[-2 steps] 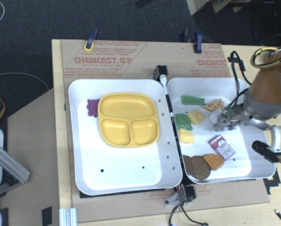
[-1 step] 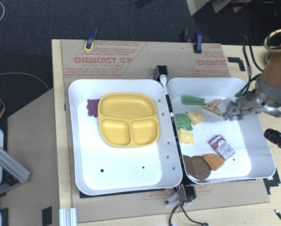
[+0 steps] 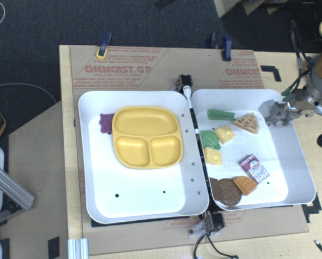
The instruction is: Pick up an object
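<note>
Pincer (image 3: 273,114) sits at the right bin's (image 3: 290,161) upper right edge; can't tell its state, nothing visibly in it. Pizza slice (image 3: 247,123) lies just left of it, apart. Same bin: green piece (image 3: 221,114), yellow chunks (image 3: 224,134), maroon packet (image 3: 254,169), brown disc (image 3: 227,191), waffle (image 3: 245,185). Left bin (image 3: 96,171) has a yellow tray (image 3: 147,136) with a purple item (image 3: 106,122) at its left side.
</note>
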You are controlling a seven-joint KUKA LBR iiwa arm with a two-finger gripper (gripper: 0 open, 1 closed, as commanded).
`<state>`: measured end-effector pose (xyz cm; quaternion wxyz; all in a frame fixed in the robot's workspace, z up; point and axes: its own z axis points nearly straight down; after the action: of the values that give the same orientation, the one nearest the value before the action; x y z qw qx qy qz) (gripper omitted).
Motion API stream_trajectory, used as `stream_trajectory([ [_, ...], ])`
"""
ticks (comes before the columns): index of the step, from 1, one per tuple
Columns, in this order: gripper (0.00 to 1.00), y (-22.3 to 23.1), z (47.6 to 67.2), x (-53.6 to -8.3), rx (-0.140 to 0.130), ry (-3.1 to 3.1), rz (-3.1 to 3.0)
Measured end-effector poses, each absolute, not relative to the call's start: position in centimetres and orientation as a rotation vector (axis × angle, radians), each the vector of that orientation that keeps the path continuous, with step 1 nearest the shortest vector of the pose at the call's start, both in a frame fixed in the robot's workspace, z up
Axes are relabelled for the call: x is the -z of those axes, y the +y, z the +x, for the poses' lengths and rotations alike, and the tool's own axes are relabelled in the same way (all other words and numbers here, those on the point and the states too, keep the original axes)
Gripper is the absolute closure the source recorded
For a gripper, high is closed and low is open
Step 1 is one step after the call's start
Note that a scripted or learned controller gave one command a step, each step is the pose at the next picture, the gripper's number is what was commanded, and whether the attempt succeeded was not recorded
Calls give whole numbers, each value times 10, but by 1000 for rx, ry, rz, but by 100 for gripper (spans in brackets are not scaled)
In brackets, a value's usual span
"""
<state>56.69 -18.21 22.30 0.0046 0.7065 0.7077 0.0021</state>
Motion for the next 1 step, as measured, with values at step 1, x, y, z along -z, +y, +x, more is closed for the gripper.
stream_trajectory([
  [1,100,-182,568,-225,-2,2220,2218],
])
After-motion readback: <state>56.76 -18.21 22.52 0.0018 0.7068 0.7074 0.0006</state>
